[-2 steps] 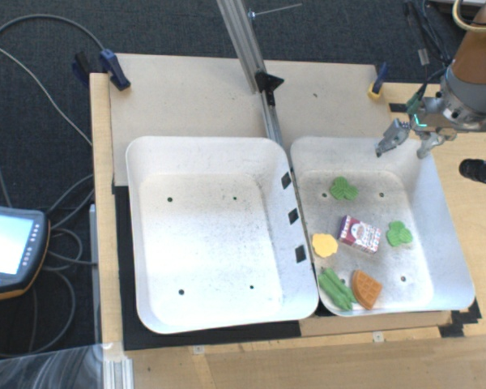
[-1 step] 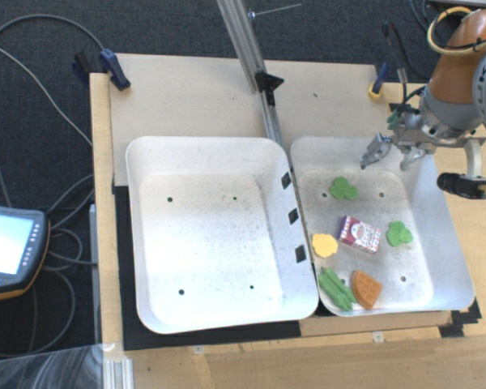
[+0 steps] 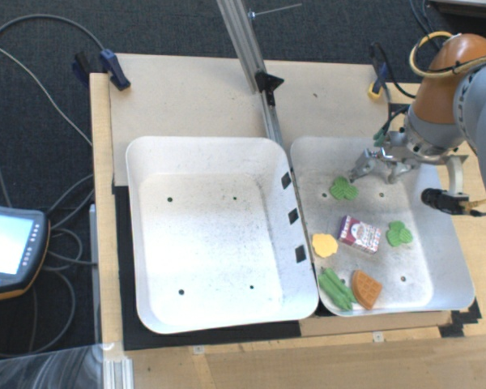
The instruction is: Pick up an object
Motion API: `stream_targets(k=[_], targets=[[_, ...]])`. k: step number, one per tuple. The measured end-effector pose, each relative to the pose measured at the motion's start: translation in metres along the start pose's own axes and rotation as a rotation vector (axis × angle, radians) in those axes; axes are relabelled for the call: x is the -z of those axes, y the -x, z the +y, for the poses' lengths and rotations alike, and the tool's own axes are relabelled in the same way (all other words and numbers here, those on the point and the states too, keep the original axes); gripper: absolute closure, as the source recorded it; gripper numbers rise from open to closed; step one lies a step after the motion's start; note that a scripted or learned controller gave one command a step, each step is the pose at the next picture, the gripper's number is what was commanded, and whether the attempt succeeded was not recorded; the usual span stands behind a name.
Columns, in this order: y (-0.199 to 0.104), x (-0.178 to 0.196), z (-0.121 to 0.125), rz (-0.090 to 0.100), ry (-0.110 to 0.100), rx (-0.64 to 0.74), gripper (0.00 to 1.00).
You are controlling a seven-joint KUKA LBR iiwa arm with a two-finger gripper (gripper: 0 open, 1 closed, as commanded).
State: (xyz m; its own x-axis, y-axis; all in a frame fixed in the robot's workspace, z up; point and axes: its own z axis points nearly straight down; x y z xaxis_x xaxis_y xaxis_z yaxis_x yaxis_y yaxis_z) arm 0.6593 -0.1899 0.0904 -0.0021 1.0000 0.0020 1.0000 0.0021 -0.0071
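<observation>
**Robot gripper poised above toys in the right bin**

The gripper [image 3: 378, 166] hangs with its fingers spread and nothing between them, over the far end of the right bin [image 3: 445, 250]. Just beside it lies a green toy [image 3: 343, 189], the likeliest pick. A good grasp would centre over it, then descend straight. The fingertips are small and hard to make out.

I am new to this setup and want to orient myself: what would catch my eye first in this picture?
First, the grey arm with its orange band, reaching in from the right, its tool low over the far part of the right bin. Next, the small colourful items in that bin: a green piece beside the tool, a purple carton, a yellow piece and an orange wedge near the front edge.
</observation>
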Motion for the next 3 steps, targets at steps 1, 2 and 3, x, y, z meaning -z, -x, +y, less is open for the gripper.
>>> stream_targets(k=[1, 2, 3], targets=[[0.0, 0.016, 0.002, -0.003, 0.008, 0.002, 1.0], [-0.003, 0.061, 0.002, -0.003, 0.014, -0.001, 1.0], [-0.01, 0.11, -0.001, -0.003, 0.015, 0.0, 1.0]])
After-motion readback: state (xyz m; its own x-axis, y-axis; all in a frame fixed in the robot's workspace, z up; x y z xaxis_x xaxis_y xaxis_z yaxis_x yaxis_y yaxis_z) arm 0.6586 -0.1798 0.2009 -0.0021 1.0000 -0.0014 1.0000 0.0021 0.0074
